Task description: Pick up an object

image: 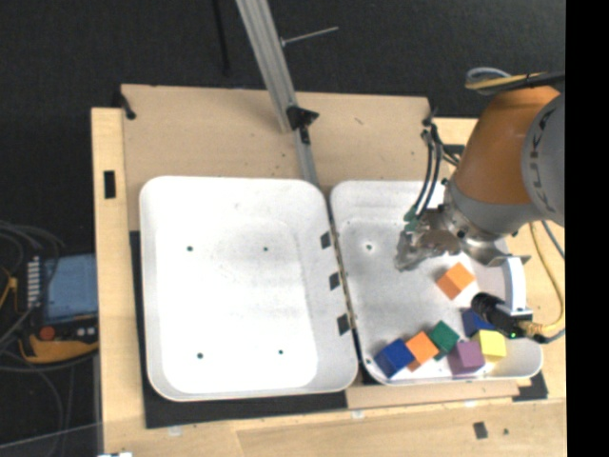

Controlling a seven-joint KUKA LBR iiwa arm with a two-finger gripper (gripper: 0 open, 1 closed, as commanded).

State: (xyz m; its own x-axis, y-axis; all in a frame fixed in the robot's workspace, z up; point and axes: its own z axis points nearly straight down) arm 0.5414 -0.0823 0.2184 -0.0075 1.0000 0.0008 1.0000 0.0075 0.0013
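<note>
- Over right bin (381, 208): gripper (411, 251) low, fingers' state – can't tell.
- Orange block (456, 280) just beside it.
- Blue block (392, 357), green block (443, 335), purple block (466, 356) near front wall.

My arm (509, 160) comes in from the right edge, the wide orange band bulking above my grey wrist. From there I bend downward and to the left, with dark cables running along my upper side. My gripper (412, 248) hangs at the end of the wrist, pointing down and left, a small metallic cluster; its tips are too blurred to read.
</note>
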